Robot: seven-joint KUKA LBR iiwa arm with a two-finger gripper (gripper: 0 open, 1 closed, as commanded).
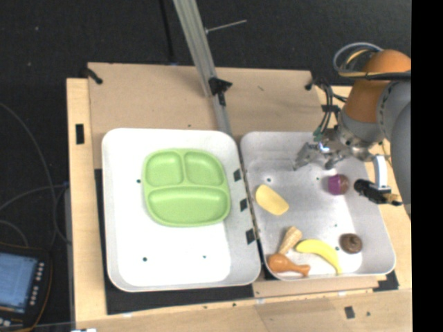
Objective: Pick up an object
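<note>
My gripper (pixel 315 159) hangs over the back part of the right bin (pixel 277 151), open, with nothing between its fingers. A small purple object (pixel 337 184) lies just to its right and a little nearer the front. A pale yellow piece (pixel 272 200) rests near the bin's left wall. Along the front edge lie a banana (pixel 320 252), a tan cone-shaped piece (pixel 289 238), an orange-brown drumstick (pixel 287 263) and a brown ring (pixel 351 243).
The left bin (pixel 124 254) holds a green divided plate (pixel 187 187) in its back half. A metal pole (pixel 201 47) slants up from the back edge between the bins. The grey arm with its orange band (pixel 370 95) enters from the right.
</note>
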